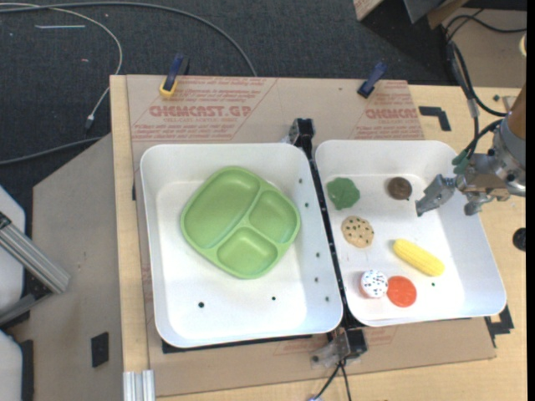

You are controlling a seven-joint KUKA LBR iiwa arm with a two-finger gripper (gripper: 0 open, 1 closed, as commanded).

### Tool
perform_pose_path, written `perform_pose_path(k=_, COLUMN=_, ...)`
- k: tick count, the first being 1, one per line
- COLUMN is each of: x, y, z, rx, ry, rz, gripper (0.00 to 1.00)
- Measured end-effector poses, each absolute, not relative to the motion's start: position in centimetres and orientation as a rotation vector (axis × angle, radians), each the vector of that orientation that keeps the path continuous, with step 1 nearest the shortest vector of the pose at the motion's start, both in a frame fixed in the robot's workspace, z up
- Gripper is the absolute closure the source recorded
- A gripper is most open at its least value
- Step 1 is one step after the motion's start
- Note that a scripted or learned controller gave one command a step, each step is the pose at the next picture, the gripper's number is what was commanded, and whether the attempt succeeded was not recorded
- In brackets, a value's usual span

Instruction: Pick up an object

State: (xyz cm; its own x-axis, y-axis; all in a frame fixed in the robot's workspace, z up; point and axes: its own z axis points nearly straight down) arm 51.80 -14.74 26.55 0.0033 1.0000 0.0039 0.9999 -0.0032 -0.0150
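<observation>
The right bin [468, 299] holds several small items: a green broccoli piece [343, 193], a brown round piece [399, 188], a speckled cookie [358, 231], a yellow corn cob [418, 257], a white die [374, 284] and an orange-red disc [402, 292]. My gripper [456, 197] hovers over the bin's right part, just right of the brown piece and above the corn. Its fingers are spread apart with nothing between them.
The left bin [167, 224] carries a green divided plate [241, 221]. Black clamps sit between the bins at the far [302, 130] and near [347, 341] ends. Blue clips [174, 73] hold the cardboard base at the back.
</observation>
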Motion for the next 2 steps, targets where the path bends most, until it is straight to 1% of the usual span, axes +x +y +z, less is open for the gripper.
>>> perform_pose_path(k=1, x=52.0, y=-14.7, z=27.2, rx=-2.219, ry=-2.22, rz=0.001, gripper=0.0)
perform_pose_path(k=2, x=52.6, y=-13.8, z=22.1, rx=-2.216, ry=-2.217, rz=0.004, gripper=0.0)
